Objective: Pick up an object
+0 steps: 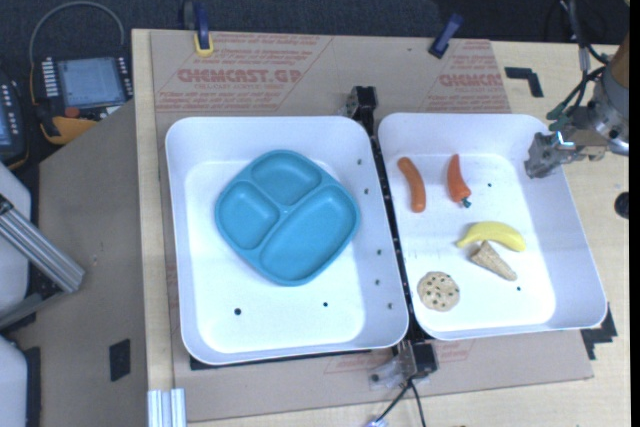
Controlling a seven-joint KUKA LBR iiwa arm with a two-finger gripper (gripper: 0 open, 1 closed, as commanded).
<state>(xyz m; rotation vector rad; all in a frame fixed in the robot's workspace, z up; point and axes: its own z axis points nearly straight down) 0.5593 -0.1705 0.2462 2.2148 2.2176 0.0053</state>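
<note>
The claw (543,158) hangs over the right bin's (570,215) far right corner; whether it is spread or pinched cannot be told. In that bin lie a hot dog (413,185) and carrot (457,179) toward the far side, and a banana (492,235), a wedge (493,261) and a cookie (438,291) nearer the front edge. The left bin (200,315) holds a blue divided plate (287,215).

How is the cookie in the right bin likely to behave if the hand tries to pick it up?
The cookie lies flat on the right bin's floor, so fingers would probably struggle to get under its thin edge. It looks small and light, likely to slide on the smooth white surface when pushed. Being a flat disc, it seems unlikely to roll.
</note>
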